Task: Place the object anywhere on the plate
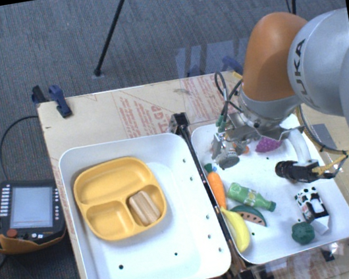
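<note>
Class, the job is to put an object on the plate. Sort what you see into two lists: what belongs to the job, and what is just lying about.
Job:
yellow plate, left bin
claw, over the right bin
toys to pick from: carrot, green bottle, banana, grapes

Lying about:
handheld screen on the floor
blue clamp

Two bins sat side by side: left bin, right bin. The plate lay in the left bin toward 10 o'clock, with a bread piece in its 4 o'clock compartment. In the right bin, carrot and banana lined the 9 o'clock wall; bottle and melon slice lay just beside them; grapes lay toward 12 o'clock.
</note>
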### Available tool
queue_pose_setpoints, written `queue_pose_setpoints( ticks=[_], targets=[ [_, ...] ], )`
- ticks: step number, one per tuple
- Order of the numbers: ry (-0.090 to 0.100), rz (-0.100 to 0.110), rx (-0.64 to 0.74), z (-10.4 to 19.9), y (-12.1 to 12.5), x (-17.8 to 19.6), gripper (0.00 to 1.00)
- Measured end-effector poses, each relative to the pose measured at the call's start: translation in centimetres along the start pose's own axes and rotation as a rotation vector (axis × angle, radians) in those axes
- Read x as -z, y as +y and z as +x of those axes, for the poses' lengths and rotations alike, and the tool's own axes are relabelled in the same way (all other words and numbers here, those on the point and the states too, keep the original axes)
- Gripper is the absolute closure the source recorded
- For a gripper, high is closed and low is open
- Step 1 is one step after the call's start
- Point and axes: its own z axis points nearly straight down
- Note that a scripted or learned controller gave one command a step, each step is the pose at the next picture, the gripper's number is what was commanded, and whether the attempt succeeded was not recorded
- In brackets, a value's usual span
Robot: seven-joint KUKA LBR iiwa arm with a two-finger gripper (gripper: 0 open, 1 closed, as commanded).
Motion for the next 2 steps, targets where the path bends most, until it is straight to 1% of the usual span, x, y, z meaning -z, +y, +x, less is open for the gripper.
queue_pose_setpoints(
  ticks=[1, 2],
  targets=[
    [0.002, 0.002, 0.015, 5.1, 2.0, -3.1, 1.0],
    [-0.001, -0.011, -0.158, 12.4, 3.8, -10.1, 1.0]
  ],
)
